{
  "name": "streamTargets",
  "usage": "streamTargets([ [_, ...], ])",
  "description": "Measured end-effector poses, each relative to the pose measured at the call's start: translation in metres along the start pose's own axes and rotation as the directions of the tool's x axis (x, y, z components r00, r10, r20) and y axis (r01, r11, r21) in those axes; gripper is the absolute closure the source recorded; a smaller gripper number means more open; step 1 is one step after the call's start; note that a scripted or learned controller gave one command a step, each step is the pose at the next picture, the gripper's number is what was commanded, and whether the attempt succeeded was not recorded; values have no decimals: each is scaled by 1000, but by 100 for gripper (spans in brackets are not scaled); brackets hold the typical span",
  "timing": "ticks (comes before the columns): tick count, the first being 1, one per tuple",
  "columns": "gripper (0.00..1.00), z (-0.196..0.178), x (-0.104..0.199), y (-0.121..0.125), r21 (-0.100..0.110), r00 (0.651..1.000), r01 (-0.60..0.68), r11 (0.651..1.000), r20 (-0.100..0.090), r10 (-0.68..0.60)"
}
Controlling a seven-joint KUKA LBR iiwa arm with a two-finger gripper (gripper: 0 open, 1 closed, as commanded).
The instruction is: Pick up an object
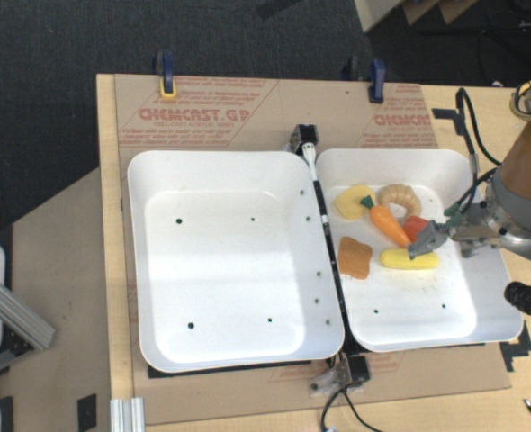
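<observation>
Bench: a brown board printed with red "CHEMCAST" lettering point(193, 112), held by two blue clamps point(166, 66) along its far edge.
Left bin: the white bin point(220, 331) on the left, with a few small dark dots on its floor.
Right bin: the white bin point(409, 322) just beside it, the two rims touching along a dark strip; all the toy food sits in its far half.
Carrot: an orange toy carrot point(390, 225) with a green top, lying slantwise near the middle of the pile.
Lemon-like piece: a yellow rounded piece point(352, 202) touching the carrot's green end.
Pastry ring: a tan curled piece point(399, 195) behind the carrot.
Red piece: a small red item point(415, 228) tucked against the carrot's lower end, partly hidden.
Banana: a yellow toy banana point(408, 260) lying flat, nearest the fingers.
Brown slab: an orange-brown flat piece point(355, 259), apart from the rest, toward the dividing rim.
Gripper: the grey gripper point(425, 246) reaches in from the right, tips low over the banana's right end and just beside the red piece.
Jaws: from here I cannot tell whether they are apart or together, or whether anything is between them.
</observation>
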State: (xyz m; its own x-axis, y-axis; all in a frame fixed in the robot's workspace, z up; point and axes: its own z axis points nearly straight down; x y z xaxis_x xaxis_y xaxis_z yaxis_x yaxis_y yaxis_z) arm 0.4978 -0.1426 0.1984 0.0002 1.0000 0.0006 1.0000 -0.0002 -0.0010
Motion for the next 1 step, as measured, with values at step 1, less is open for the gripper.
streamTargets([
  [1,0,118,50,24,-1,1000,3,1000,-2,-3],
])
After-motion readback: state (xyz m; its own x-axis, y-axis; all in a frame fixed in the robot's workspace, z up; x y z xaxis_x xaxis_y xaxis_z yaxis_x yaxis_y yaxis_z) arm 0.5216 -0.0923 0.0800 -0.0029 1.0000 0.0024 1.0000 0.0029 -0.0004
